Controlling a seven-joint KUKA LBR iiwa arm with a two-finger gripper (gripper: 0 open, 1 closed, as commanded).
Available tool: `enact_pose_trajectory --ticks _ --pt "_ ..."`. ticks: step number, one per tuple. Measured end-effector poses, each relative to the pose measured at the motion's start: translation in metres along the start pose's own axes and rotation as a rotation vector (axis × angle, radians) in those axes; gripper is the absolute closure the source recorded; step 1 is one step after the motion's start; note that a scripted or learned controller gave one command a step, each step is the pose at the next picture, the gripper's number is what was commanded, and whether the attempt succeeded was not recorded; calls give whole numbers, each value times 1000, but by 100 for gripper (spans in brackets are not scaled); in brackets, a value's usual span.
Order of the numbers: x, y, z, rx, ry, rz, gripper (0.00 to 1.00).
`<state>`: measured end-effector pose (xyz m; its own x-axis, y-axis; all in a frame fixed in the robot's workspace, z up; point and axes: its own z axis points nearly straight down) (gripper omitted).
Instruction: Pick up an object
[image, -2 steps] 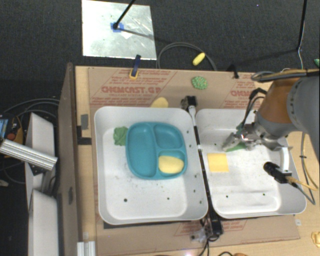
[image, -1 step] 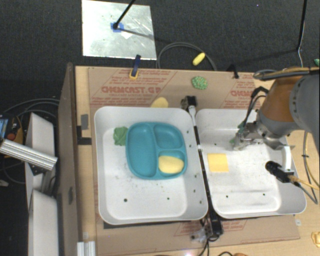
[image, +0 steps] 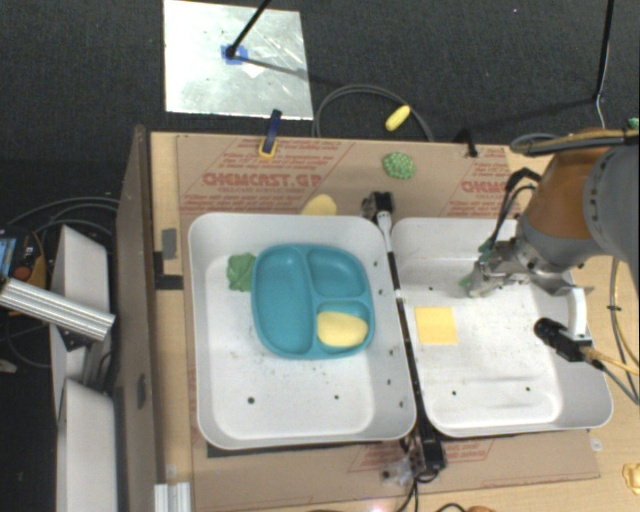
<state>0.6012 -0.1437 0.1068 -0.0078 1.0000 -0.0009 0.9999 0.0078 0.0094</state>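
My gripper (image: 483, 277) hangs low over the back of the right bin (image: 500, 400), on the end of the grey arm with the orange band (image: 560, 195). A flat yellow square (image: 436, 325) lies on the bin floor, in front of the gripper and to its left, apart from it. A small greenish patch shows at the gripper's tip; I cannot tell whether it is an object or part of the gripper. In the left bin (image: 290, 400) rests a blue divided plate (image: 285, 300) with a yellow rounded piece (image: 341, 328) in its front right compartment. A green leafy piece (image: 240, 270) touches the plate's left edge.
On the cardboard behind the bins lie a green lump (image: 399, 165) and a pale yellow piece (image: 320, 206). A black and white fitting (image: 562, 335) on the arm reaches over the right bin's right side. A ridge (image: 400, 330) divides the bins.
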Motion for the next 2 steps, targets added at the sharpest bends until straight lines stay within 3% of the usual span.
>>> enact_pose_trajectory --ticks 1,2 --pt "-3 -43 -72 4 0 8 100" --pt "-2 -42 -68 7 0 7 0"
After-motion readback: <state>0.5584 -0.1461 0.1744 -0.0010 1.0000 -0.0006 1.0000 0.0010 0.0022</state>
